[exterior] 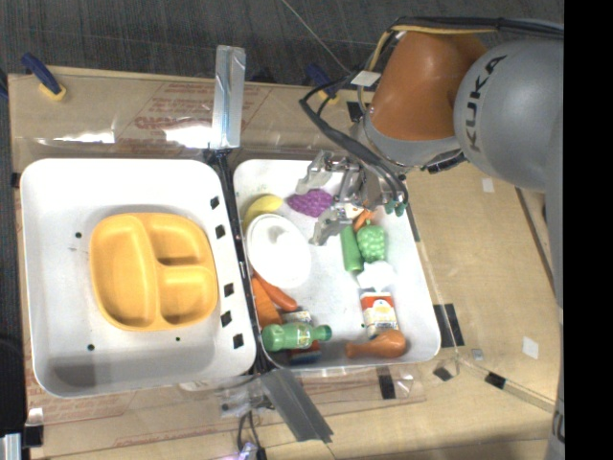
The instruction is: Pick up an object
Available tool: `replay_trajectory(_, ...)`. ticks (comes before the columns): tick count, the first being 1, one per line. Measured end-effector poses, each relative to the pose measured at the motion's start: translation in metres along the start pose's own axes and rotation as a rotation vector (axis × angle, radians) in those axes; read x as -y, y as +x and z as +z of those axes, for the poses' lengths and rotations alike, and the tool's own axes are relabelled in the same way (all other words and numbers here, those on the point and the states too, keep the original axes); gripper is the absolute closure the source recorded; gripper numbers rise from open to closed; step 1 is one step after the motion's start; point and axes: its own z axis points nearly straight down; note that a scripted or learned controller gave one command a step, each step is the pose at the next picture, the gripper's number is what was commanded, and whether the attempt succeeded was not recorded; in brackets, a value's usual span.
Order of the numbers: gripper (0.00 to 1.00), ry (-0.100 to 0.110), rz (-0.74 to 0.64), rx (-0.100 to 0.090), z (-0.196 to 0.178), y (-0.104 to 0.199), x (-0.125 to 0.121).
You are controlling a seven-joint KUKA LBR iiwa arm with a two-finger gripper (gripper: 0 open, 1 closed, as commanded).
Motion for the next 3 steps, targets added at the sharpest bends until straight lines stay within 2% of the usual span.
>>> replay_trajectory(1, 0.00, -0.001, 0.102, -0.001, 0.1177, 0.0136, 0.0563)
replay_trajectory(3, 0.00, -0.001, 0.100, 0.001, 0.1165, 0.0128, 0.0556)
